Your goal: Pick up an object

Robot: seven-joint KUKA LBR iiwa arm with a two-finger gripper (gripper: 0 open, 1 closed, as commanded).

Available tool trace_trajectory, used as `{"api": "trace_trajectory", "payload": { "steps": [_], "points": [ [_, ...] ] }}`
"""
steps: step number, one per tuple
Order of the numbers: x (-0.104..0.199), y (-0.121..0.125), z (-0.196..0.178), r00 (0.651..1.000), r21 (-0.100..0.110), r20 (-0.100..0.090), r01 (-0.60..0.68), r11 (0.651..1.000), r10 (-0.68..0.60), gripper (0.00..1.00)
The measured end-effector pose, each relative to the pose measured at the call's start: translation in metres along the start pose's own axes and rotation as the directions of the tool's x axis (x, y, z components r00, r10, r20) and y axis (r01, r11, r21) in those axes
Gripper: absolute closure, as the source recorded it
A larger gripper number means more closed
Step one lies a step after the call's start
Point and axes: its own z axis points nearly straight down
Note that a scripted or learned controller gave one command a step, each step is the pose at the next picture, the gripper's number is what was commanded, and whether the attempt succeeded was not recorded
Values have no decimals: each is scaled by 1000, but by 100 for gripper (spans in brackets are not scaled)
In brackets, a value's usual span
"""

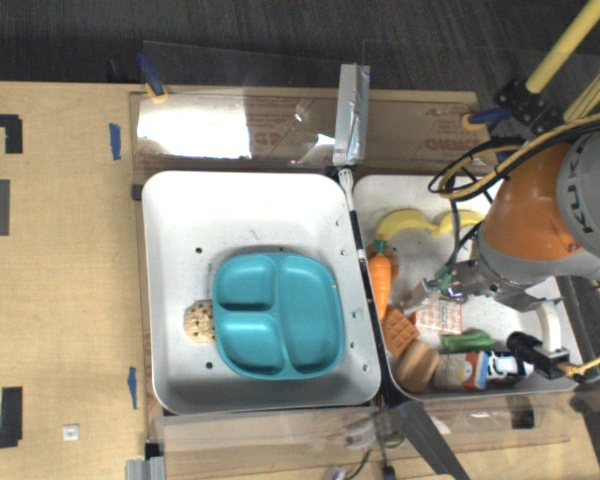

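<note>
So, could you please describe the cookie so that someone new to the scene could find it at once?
Start at the left white bin, which holds a teal divided plate. The cookie lies on the bin floor against the plate's left edge. It is small, round, tan and speckled, the one loose item in that bin; the other food sits in the right bin.

I see a brown bench [60,268] carrying 2 shallow white bins side by side: the left bin [170,218] and the right bin [400,190], their inner rims touching. Black markings [5,133] and blue tape bits [115,140] lie on the board's left part.
</note>
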Motion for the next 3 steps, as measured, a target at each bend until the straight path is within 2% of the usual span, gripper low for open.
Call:
{"api": "trace_trajectory", "payload": {
  "steps": [1,2,3],
  "points": [
    [-1,4,-9,1000,-11,4,-1,1000,1,100],
    [-1,4,-9,1000,-9,3,-1,1000,1,0],
    [-10,-48,0,999,-3,2,-42,999,42,0]
  ]
}}
